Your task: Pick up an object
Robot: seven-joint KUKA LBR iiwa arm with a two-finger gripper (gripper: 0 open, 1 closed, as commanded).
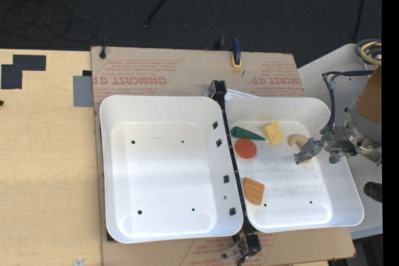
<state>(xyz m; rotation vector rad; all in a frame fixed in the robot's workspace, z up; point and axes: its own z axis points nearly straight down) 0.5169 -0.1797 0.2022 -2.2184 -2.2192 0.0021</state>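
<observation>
Objects all sit in the right bin (349,209): green piece (247,133), yellow block (273,133), red disc (245,149), orange wedge (254,190) near the divider, and a tan lump (298,140) further right. Gripper (305,152) hangs low over the bin's right part, just beside the tan lump, maybe touching it; can't tell. Jaws: can't tell if spread or closed from this angle. Arm (368,115) comes in from the right. Left bin (124,115) lies alongside, both on a cardboard sheet (156,75).
</observation>
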